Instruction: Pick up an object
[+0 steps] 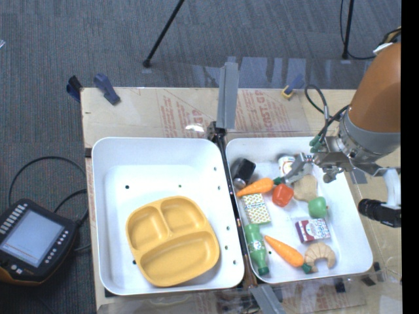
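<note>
**Nothing lifted yet: gripper low over the right bin's clutter**

Nearest the camera, the yellow three-compartment plastic tray (173, 241) lay alone in the left white bin (110, 159). Beside it, the right white bin (359, 241) held every candidate for picking: a tan toy croissant (320, 256) and an orange toy carrot (285, 250) at the near edge, a green bottle (256, 247) along the left wall, then a small red-and-white carton (312, 229), a checked yellow-green packet (256, 209), a green ball-shaped fruit (317, 207), a red toy pepper (282, 194), a second orange carrot (255, 187) and a black cylinder (242, 170).

Farther back, the gripper (302, 167) sat low above a beige rounded lump (305, 188) and the pepper. Whether its jaws were parted or closed I could not tell; nothing visibly sat between them. By my reading, the approach was made, while the grasp and the lift were both left to do.
</note>
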Motion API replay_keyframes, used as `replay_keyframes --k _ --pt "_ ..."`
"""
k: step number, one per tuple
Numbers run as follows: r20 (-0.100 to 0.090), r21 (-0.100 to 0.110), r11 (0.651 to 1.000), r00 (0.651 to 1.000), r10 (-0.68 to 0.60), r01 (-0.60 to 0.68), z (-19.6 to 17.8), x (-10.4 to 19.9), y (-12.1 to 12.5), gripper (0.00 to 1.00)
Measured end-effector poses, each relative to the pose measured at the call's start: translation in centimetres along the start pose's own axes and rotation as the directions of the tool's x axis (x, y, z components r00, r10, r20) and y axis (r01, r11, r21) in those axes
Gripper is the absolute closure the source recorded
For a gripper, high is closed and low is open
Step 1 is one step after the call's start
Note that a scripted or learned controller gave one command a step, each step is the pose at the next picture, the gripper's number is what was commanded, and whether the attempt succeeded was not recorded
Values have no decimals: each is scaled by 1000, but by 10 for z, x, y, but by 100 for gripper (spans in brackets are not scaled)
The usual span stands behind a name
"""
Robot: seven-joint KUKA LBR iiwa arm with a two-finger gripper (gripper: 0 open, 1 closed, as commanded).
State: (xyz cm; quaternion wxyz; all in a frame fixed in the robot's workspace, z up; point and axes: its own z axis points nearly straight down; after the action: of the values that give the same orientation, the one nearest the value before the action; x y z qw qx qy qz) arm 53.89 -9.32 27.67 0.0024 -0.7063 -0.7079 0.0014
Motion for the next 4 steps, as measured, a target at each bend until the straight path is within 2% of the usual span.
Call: replay_keyframes --k 1,2,3,4 --pt "-2 7 1000 1000 -30 30 78 -37 -66 0" --pt "0 -7 1000 1000 -3 3 183 -87 -62 0" --pt "6 -18 999 1000 -26 26 184 -5 -58 0" --pt "-4 -13 926 926 377 -377 185 -37 -59 0"
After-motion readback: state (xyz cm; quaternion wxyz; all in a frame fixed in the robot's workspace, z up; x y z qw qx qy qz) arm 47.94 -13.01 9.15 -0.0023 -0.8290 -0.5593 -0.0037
